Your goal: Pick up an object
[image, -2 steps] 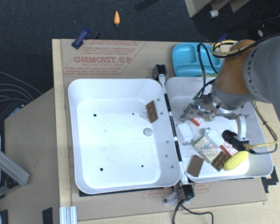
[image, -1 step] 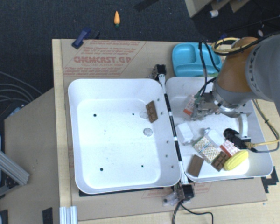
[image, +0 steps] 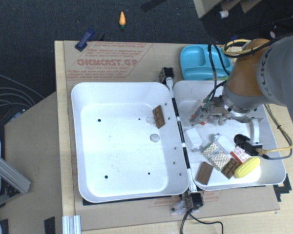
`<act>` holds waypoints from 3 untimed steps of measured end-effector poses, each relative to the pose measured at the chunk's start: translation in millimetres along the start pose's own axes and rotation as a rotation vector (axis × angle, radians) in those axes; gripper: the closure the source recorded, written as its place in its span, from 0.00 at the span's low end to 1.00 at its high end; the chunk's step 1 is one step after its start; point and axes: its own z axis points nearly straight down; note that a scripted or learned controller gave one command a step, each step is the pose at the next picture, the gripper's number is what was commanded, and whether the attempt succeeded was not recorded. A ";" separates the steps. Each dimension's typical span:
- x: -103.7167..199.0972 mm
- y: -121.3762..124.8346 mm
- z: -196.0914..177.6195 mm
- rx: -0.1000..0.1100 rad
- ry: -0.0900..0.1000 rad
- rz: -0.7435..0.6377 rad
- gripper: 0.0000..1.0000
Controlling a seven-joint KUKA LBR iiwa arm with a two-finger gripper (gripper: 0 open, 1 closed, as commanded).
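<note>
In the left bin (image: 88, 106) you have a brown block (image: 158, 116) leaning near the right wall. The gripper (image: 201, 115) hangs low in the right bin (image: 271, 177), above the clutter: patterned packet (image: 216, 154), yellow lemon-like toy (image: 247, 167). Whether it is open you cannot tell. Centre over one item before descending.

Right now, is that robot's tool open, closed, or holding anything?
Tool: low in the right bin; open or closed cannot be told.

One fixed camera watches me from above, slanting down on both white bins (image: 83, 130), my arm (image: 263, 72) entering from its right.
</note>
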 end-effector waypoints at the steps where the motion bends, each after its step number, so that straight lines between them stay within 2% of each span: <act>1: 0.0 0.4 -10.0 -0.001 0.000 0.001 1.00; 2: 0.0 0.3 -9.9 -0.001 0.000 0.001 0.00; 3: 0.0 0.6 -19.8 -0.002 0.000 0.002 1.00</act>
